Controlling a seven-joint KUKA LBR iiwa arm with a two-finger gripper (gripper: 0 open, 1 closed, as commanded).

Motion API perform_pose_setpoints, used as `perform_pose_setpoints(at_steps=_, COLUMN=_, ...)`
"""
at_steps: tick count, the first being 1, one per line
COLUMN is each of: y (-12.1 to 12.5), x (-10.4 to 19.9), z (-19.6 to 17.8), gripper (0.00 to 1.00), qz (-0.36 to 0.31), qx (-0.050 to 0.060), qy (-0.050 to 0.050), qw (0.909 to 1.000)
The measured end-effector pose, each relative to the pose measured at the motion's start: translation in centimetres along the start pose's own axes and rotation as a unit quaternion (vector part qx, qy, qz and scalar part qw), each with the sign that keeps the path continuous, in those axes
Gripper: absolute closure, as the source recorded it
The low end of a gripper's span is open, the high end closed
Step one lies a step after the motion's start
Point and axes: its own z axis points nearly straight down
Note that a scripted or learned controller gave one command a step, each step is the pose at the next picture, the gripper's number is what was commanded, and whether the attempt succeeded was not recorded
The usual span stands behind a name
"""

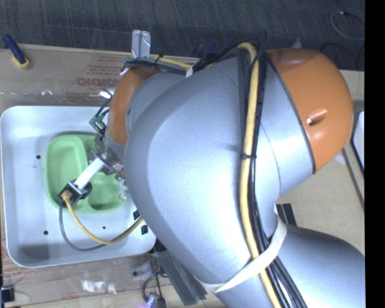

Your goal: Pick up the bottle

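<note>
Camera view: green bottle (64,160) in left bin (18,147), just left of gripper (113,167); whether the gripper is closed cannot be told.

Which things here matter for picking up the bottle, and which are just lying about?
For the job:
- pale green bottle-like object, probably the bottle
- white bin holding it
- robot arm reaching over it

Lying about:
- blue clamp
- metal clip
</note>
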Motion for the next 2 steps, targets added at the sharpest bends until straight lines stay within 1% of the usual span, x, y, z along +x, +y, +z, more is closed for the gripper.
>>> perform_pose_setpoints(at_steps=1, y=0.0, x=0.1, z=-0.4, gripper=1.0, qz=-0.004, qx=-0.002, qy=-0.001, qw=1.0)
perform_pose_setpoints(at_steps=2, y=-0.8, x=-3.5, z=-1.3, gripper=1.0, qz=0.039, qx=0.0, qy=-0.008, qw=0.9992)
